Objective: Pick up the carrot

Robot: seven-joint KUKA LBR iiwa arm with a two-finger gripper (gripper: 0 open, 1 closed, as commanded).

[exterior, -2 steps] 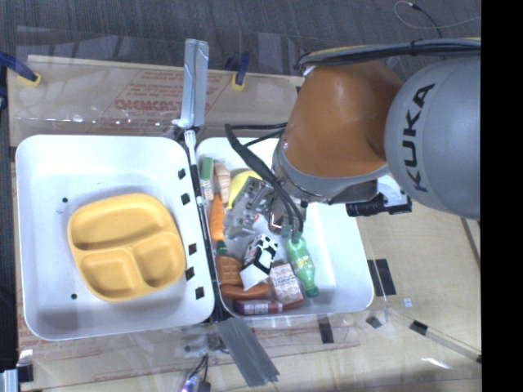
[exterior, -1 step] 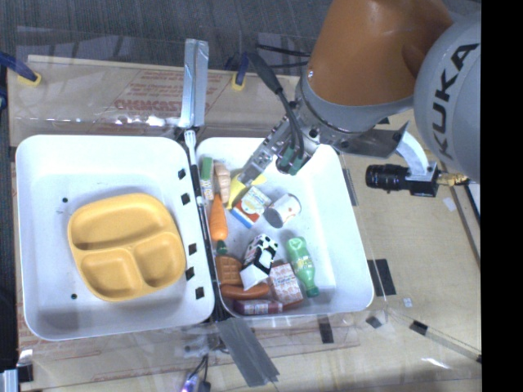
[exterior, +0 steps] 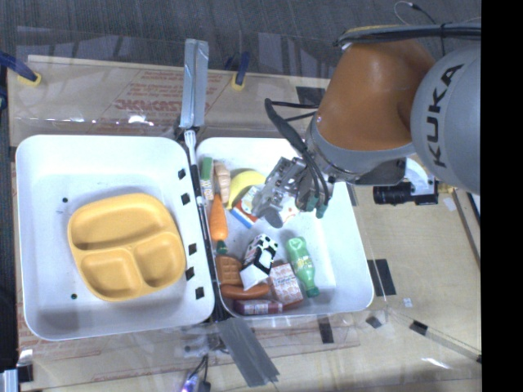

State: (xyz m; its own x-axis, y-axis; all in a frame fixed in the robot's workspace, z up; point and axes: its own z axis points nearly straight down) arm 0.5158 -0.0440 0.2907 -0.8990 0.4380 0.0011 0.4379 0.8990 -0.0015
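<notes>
The carrot [exterior: 218, 220] is a slim orange piece lying lengthwise along the left wall of the right bin [exterior: 353, 243]. My gripper [exterior: 270, 205] hangs over the middle of that bin, to the right of the carrot and a little above it, close to a yellow item [exterior: 243, 184]. Its grey fingers point down and to the left, with nothing seen between them. The carrot lies apart from the gripper.
The right bin also holds a green bottle [exterior: 301, 266], a black-and-white toy [exterior: 261, 254], a brown packet [exterior: 285, 283], sausages [exterior: 242, 289] and a small green item [exterior: 207, 168]. A yellow divided tray [exterior: 124, 243] sits in the left bin [exterior: 41, 219].
</notes>
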